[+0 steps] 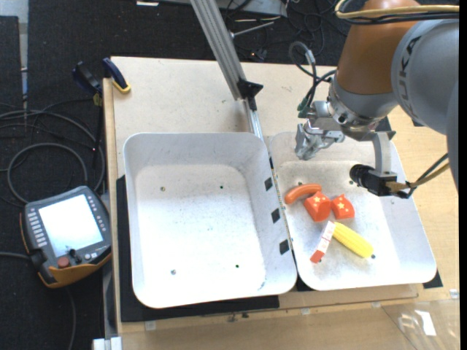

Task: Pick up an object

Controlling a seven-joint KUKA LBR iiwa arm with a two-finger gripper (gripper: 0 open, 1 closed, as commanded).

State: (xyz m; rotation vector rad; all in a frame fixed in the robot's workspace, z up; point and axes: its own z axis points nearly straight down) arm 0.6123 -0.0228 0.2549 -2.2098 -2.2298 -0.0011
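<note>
- Standing at the near edge of the bench, I see first the left bin [193, 217], with nothing for the arm to take from it.
- At about 3 o'clock from it, touching it, is the right bin [408, 261], which holds all the objects in one loose group.
- Nearest in this group are a yellow corn cob [353, 242] and a small white and red stick [322, 242], lying side by side.
- Behind them are two red blocks [329, 207], and at 10 o'clock from those an orange sausage [302, 192].
- Farthest, at 12 o'clock from the sausage, the gripper [311, 146] hangs above the bin's far rim, apart from every object and holding nothing.
- Whether it is spread or pressed together, I cannot tell.
- I judge the pick is not yet begun; the sausage is the closest target.
</note>
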